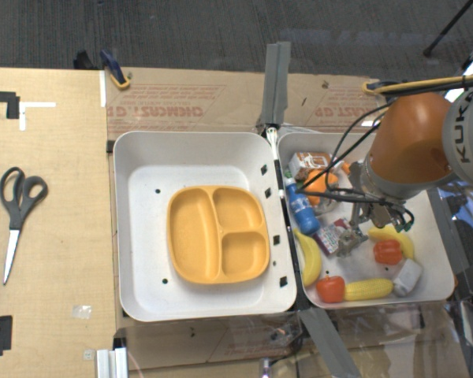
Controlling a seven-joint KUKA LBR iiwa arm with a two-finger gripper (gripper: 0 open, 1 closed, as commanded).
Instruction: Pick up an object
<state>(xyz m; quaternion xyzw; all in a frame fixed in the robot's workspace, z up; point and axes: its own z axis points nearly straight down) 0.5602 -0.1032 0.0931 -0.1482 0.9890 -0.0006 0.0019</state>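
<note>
Camera view looks down on my bench, and I see my two-finger gripper point(348, 239) low inside the shallow white bin on the right point(440, 291), right over a small silver and dark packet point(329, 237). I cannot tell if I am open or closed, because my metal parts and the clutter blur together there, so I will not say I hold anything. My grey arm with the orange band point(410, 140) hangs above the toys. Around me lie a blue plastic bottle point(302, 211), a long yellow banana point(309, 258), a round red tomato toy point(329, 289), a yellow corn-like piece point(368, 289), a red pepper toy point(387, 251) and a small white and orange carton point(309, 164). I think the job is only partly done: I am down among the things, but nothing looks lifted yet, so the grab and the lift are still to come. The shallow white bin on the left point(134, 211) has a yellow plastic plate with three parts point(218, 234). On the brown cardboard sheet point(181, 105) behind the bins there is red writing, upside down and too faint for me to read, and my arm shows the letters "KU"
</note>
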